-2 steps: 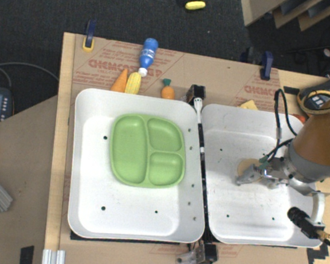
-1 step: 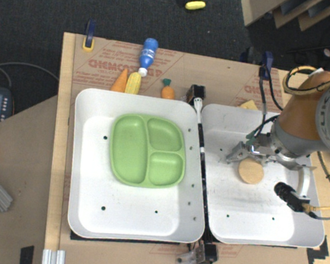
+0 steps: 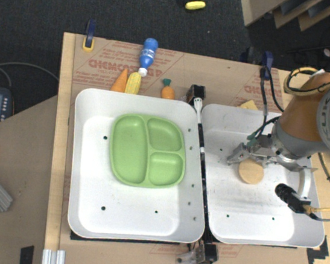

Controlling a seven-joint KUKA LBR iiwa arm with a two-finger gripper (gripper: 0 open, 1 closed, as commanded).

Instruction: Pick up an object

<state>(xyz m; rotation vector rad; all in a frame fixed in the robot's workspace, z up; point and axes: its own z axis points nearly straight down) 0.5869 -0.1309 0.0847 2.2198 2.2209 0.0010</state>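
Bins of smooth white plastic with rounded corners sit side by side on a brown printed board [image 3: 221, 75]. The left bin [image 3: 83, 196] holds a glossy green plate [image 3: 148, 150] moulded into three compartments. In the right bin [image 3: 249, 225] a flat, round tan disc [image 3: 251, 173] with a matte surface lies near the middle. The gripper [image 3: 251, 159] hangs just over the disc's upper edge, its thin metal fingers [image 3: 235, 158] spread apart with nothing between them. Behind the bins lie a blue-and-white bottle [image 3: 148, 53], a ribbed yellow corn cob [image 3: 133, 82] and a small orange carrot [image 3: 168, 90].
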